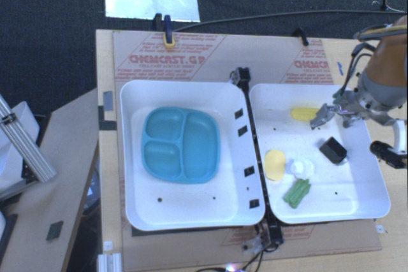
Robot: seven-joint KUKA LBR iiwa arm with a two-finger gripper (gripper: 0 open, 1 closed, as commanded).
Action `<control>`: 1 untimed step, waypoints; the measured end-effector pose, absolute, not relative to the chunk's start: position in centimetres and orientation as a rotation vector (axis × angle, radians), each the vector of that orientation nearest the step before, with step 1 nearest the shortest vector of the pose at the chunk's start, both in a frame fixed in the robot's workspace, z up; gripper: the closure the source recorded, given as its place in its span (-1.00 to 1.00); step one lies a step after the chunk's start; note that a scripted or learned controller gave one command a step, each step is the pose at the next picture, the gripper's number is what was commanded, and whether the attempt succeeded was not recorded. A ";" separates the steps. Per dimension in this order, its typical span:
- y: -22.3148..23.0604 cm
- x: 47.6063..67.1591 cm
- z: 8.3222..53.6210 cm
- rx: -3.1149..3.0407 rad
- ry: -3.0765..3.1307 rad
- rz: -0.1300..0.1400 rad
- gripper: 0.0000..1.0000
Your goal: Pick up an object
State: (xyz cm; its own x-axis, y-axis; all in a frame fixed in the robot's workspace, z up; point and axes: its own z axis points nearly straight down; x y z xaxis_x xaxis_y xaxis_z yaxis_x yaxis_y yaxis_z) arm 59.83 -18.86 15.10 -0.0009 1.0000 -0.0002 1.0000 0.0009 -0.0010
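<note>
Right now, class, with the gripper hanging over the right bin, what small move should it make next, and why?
Probably a short descent toward the yellow object beside it. The gripper hangs over the right bin, right next to that piece, nothing showing between its fingers. The black block, green object and pale yellow piece lie farther away.
</note>
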 end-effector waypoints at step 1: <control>-18.8 59.9 8.8 -2.219 -2.221 0.002 -1.00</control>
